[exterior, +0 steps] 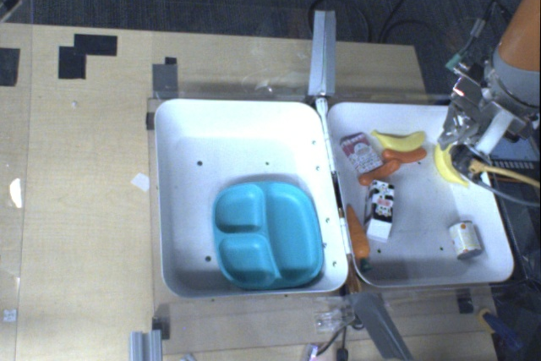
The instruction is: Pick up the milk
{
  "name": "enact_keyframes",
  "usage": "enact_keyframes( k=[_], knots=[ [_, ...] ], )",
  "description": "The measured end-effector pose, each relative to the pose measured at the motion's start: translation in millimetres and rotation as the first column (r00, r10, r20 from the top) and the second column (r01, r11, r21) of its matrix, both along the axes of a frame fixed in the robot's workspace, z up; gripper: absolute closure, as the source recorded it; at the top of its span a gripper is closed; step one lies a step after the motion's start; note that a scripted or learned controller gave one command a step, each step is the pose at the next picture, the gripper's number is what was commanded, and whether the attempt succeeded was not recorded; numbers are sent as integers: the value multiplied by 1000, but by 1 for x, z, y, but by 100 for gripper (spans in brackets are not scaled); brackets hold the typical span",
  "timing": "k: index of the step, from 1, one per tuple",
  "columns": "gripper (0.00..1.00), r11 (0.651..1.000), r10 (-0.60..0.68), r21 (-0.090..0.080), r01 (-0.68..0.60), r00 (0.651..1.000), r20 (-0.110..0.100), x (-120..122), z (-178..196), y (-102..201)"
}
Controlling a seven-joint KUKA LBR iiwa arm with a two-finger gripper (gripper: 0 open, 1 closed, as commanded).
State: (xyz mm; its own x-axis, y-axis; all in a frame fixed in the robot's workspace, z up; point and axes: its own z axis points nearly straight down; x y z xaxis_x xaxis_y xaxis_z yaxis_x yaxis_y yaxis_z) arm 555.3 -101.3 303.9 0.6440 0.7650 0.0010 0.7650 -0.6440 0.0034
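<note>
The milk [381,210] is a small white carton with black cow patches. It lies on its side in the middle of the right bin [423,266], with its white end toward the front. My gripper [462,134] hangs over the bin's far right side, above a yellow banana-shaped piece [447,166]. It is well to the right of the milk and apart from it. The arm's orange band [520,34] shows at the frame's right edge.
Near the milk lie a red-and-white packet [360,152], a yellow banana [400,139], an orange sausage-like piece [390,162] and a carrot [358,235] along the left wall. A small can [465,238] rests front right. The left bin [177,182] holds a blue divided plate [269,233].
</note>
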Motion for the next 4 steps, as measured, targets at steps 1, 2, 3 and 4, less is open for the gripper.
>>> enact_keyframes(
  k=[1,2,3,4],
  knots=[
    [100,941,339,-2,-339,941,1,-17,108,51],
    [100,804,595,-1,-595,804,-1,20,130,131],
    [100,425,905,-1,-905,425,-2,12,130,191],
    [100,405,914,-3,-914,405,-1,14,131,215]
  ],
)
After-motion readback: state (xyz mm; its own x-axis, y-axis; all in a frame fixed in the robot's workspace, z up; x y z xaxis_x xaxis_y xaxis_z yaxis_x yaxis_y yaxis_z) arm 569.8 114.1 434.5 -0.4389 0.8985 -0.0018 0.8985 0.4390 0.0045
